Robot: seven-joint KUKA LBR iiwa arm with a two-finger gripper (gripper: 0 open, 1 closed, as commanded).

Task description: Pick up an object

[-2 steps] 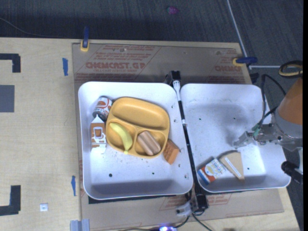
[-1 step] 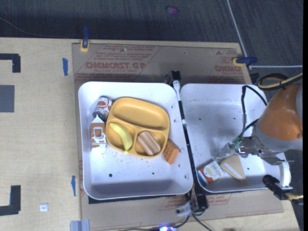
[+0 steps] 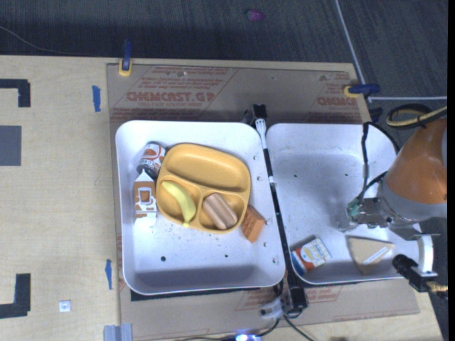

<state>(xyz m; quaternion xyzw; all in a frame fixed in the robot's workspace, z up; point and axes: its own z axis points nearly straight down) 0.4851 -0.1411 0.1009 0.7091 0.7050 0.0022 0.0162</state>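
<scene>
The grey arm with its orange band (image 3: 421,168) reaches in from the right and hangs over the right-hand shallow white bin (image 3: 313,155), near that bin's right wall. The jaws (image 3: 370,215) lie below the orange band, at the dark wrist hardware; from this slanted view I cannot tell how far apart they stand, nor whether anything sits between them.

Just below the jaws, at the near right corner of the right bin, lies a flat tan wedge-shaped piece (image 3: 370,253), pale brown with a lighter edge, resting on the bin floor. To its left, near the bin's front wall, lies a small white carton with orange and blue printing (image 3: 311,254), tilted on the floor and apart from the jaws.

The left-hand shallow white bin (image 3: 199,268) holds a yellow plastic divided plate (image 3: 206,168) with three compartments. A yellow banana-shaped toy (image 3: 181,202) lies in the lower left compartment and a brown sausage-shaped toy (image 3: 220,212) in the lower right one; the large upper compartment is bare. A small printed can in red, white and dark colours (image 3: 150,159) lies against the plate's upper left edge, and an orange and white box (image 3: 144,197) sits just below the can, touching the plate's left side. A small orange-brown square piece (image 3: 253,225) rests at the plate's lower right edge.

Both bins stand side by side on a brown cardboard sheet (image 3: 178,91) laid on the pale counter (image 3: 50,190).
</scene>
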